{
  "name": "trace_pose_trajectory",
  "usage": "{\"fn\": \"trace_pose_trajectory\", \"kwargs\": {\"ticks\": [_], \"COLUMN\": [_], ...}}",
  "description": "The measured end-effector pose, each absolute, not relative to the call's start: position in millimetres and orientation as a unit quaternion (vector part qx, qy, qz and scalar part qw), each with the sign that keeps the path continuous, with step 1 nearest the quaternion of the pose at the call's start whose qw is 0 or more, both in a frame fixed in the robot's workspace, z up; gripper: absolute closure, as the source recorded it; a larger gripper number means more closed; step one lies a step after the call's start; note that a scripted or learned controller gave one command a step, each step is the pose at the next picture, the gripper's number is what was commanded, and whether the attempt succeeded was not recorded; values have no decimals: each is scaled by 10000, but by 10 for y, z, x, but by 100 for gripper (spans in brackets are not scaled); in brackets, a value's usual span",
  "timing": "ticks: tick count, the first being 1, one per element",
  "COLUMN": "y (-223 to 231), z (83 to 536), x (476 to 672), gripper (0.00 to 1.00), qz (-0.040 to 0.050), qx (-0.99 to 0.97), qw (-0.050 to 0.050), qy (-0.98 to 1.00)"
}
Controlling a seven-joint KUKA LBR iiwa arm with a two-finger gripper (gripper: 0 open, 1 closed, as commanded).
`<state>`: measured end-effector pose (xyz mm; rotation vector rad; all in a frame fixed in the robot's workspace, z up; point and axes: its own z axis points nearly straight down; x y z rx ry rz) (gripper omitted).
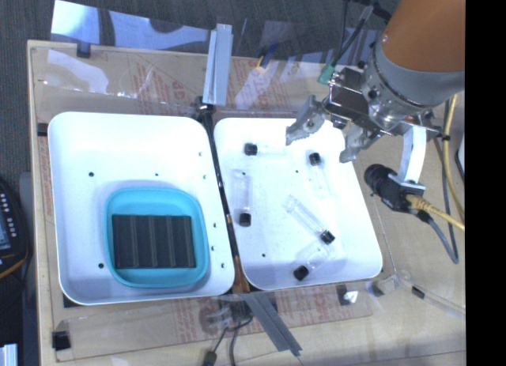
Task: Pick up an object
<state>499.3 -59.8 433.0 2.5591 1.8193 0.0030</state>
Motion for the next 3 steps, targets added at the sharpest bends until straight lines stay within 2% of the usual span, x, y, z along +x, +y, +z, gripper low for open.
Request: {"fn": "trace_pose_trajectory", "kwargs": {"ticks": [1,2,3], "y": [-836,-135,-803], "z": [2812,1894,1904], "x": [4920,4953,4762], "gripper": [0,0,0], "qz": [-23,-39,-21], "qx": [8675,9528,9019], "qw": [-15,-15,-21], "qy": [4974,3035,4319]}}
